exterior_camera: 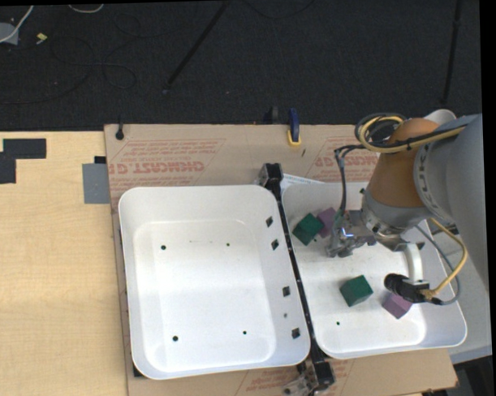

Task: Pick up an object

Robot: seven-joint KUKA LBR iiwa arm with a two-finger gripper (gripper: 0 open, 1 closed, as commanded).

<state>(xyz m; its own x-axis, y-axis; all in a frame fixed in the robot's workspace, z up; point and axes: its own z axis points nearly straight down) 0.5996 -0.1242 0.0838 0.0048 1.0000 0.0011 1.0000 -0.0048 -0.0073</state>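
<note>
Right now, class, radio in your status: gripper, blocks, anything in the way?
Gripper low in right white bin, beside green block and purple block. Nothing seen held. Second green block apart, nearer.

A light wooden bench top (47, 273) fills the left of the camera view, with black shapes (15, 156) and a grey rectangle (94, 182) marked on it, all far to the left of the jaws. A sheet of brown cardboard (198, 158) with red printed lettering lies on the bench, and a blue-and-yellow clamp (293, 128) grips its far edge just beyond the jaws. Further beyond, the floor (227, 56) is dark, nearly black, with thin cables (194, 49) trailing across it.
</note>
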